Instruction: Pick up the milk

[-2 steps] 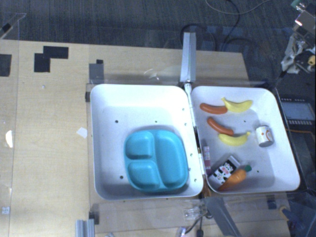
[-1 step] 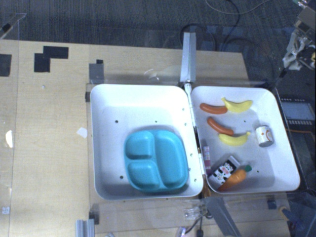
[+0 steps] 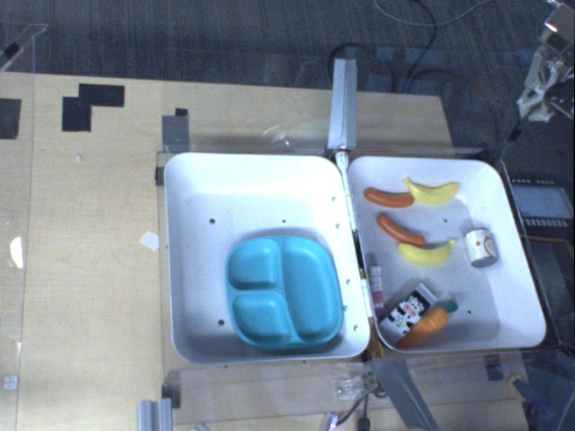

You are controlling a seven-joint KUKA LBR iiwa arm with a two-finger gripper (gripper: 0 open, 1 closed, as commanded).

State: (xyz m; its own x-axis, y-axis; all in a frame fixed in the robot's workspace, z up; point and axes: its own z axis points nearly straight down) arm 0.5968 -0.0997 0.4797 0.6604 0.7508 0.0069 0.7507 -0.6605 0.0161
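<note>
The milk (image 3: pixel 410 307) is a small carton with black and white cow patches, lying near the front left corner of the right bin (image 3: pixel 512 205). An orange carrot (image 3: pixel 428 323) lies against its front side. My gripper (image 3: pixel 550 83) hangs at the far top right, beyond the back right corner of the right bin, well away from the milk. It is small and partly cut by the frame edge.
The right bin also holds two sausages (image 3: pixel 388 197) (image 3: pixel 401 231), two bananas (image 3: pixel 432 190) (image 3: pixel 425 253), a small can (image 3: pixel 481 246) and a thin pink item (image 3: pixel 375 282) by the left wall. A blue divided tray (image 3: pixel 283 288) sits in the left bin (image 3: pixel 193 241).
</note>
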